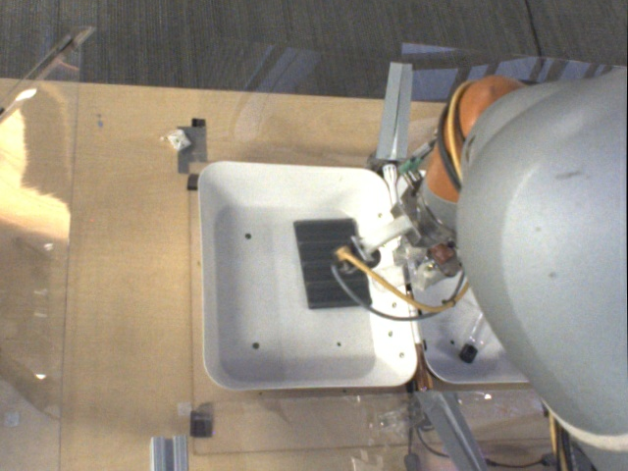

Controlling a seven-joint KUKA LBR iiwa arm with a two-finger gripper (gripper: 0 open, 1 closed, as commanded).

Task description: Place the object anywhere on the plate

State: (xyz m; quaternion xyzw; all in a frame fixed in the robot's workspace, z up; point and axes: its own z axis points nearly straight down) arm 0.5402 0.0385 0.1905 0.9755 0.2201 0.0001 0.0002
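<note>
- The grey arm [549,263] fills the picture from 1 to 5 o'clock; its rounded housing covers most of the right-hand bin, and the orange band [471,116] shows above the wrist at about 1 o'clock.
- The wooden counter [108,292] spreads from 7 to 11 o'clock, with dark carpet beyond its far edge at 12 o'clock and a clear sheet reflecting light over its 9 o'clock side.
- The left white bin [228,292] sits just below the centre of the picture, square with rounded corners, its floor bare apart from one item and a few small dark dots.
- The right white bin [461,369] touches it on the 3 o'clock side; a corner is visible at 4 o'clock under the arm, with a small black knob-like thing [468,353] lying in it.
- The plate [329,263], a dark ribbed rectangle, lies flat on the left bin's floor, toward that bin's 2 o'clock corner.
- The claw [365,253] hangs over the plate's 3 o'clock edge, with a white part and looping yellow and black cables [392,297] around it; I cannot tell whether it is released or clenched.
- The object to be placed cannot be made out: nothing is plainly seen between the claw's tips or resting on the plate.
</note>
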